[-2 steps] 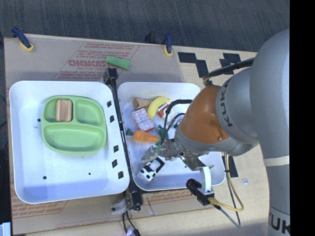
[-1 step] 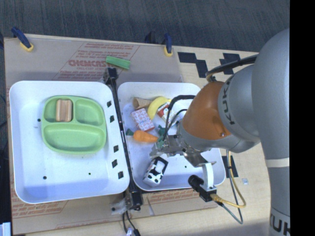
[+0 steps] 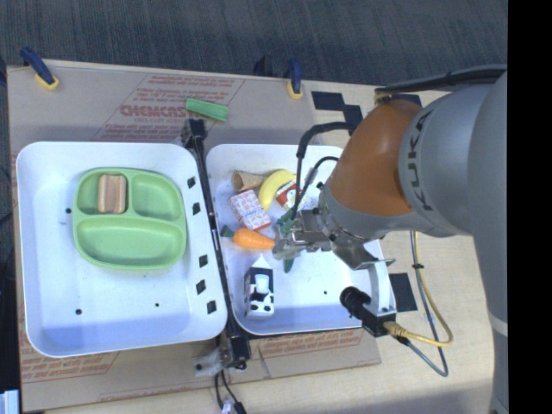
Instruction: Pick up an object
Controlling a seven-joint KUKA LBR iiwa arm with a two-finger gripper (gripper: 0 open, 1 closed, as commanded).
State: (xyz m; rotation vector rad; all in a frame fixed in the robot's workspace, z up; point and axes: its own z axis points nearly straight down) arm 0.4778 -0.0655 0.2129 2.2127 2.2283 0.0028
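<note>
The gripper (image 3: pixel 289 241) was seen low in the right bin (image 3: pixel 319 313), just beside the carrot (image 3: pixel 253 240); whether it was open or closed could not be told.

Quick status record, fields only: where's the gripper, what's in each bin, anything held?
gripper: low in the right bin, by the carrot
held: nothing seen between the fingers
right bin items: carrot, banana, red-and-white packet, cone, black-and-white cow
left bin: holds a green tray
tray contents: tan block in the upper left compartment
arm: reaches in from the right, covering the right bin's upper right part
</note>
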